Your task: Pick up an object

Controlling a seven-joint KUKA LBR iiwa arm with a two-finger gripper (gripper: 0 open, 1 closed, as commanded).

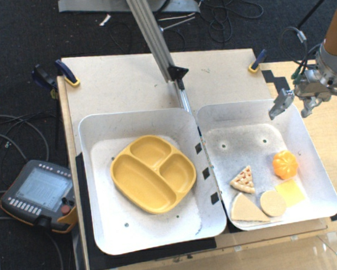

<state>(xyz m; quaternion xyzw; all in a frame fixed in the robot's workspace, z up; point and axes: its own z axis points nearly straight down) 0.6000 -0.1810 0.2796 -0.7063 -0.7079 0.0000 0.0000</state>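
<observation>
Gripper (293, 104) at upper right of frame, fingers apart, seemingly holding nothing, above right bin (315, 147) rim; orange (284, 165) lower down.

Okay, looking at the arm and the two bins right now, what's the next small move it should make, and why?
Probably bring the gripper forward and down toward the orange fruit. The gripper hangs open over the far right rim of the right bin with nothing between its fingers, and the fruit is the nearest piece to it, standing a little apart from the waffle wedge.
</observation>
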